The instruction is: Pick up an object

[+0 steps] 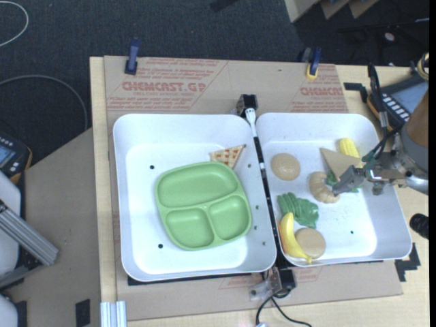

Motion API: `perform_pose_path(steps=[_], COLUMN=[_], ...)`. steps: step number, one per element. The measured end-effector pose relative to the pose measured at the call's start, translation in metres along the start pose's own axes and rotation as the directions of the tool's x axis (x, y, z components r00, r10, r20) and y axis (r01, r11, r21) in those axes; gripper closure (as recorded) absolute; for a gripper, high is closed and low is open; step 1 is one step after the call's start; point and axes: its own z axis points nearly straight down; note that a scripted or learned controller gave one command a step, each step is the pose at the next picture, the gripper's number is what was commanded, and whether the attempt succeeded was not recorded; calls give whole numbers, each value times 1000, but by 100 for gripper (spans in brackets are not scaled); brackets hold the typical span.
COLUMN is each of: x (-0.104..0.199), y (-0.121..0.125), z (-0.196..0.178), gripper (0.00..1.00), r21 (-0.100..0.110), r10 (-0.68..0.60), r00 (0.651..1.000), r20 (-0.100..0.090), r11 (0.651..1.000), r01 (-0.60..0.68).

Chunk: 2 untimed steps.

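The right bin (361, 230) holds several toy foods. A round tan bun (285, 166) lies at its upper left, with a tan wedge (335, 159) and a yellow corn piece (348, 148) farther right. A beige lumpy piece (321, 187) sits mid-bin. Below it are a green leafy piece (298, 208), a yellow banana (289, 236) and a round tan disc (310, 240). My gripper (340, 182) reaches in from the right and hangs low, right beside the beige piece and just below the wedge. I see nothing clearly held.
The left bin (133, 182) holds a green divided plate (202, 204) and a waffle-patterned triangle (228, 156) at its upper right. A black divider strip (257, 162) runs between the bins. Cables and a grey device (398, 104) crowd the right edge.
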Motion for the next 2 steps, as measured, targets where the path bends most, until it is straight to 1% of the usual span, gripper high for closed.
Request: perform_pose_path(steps=[1, 2], x=[21, 37], y=[-4, 5], z=[156, 150], gripper=[0, 0], r21=[6, -3], r10=[0, -1], r00=[1000, 1000], r20=[-4, 2], r11=[1000, 1000], r01=[0, 1])
